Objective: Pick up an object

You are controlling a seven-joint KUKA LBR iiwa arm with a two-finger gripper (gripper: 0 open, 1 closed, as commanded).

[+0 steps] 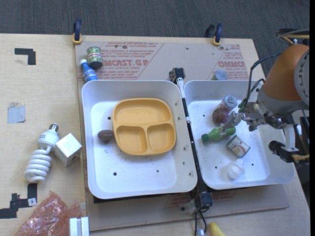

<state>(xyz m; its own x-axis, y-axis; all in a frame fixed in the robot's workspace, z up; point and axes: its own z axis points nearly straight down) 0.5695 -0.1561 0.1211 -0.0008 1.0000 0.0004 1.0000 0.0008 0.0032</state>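
Arm in from right, wrist low over right bin (275,178), pincer (235,123) by green bottle (218,133) — grip state can't tell

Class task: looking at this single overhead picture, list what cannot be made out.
- Camera view: end effector finger state, blurred and small.
- Camera view: brown rounded object, partly hidden under the yellow three-compartment plastic tray.
- Camera view: small printed packet's label, too small.
- Camera view: grey and orange arm, cut off by the right edge.

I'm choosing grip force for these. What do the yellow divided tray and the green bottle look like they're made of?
Yellow divided tray: probably moulded plastic with a matte finish, judging by its even colour, rounded ridges and lack of glare. Green bottle: likely glossy plastic, since it is uniformly bright green with a slight sheen, though it is too small to be sure.
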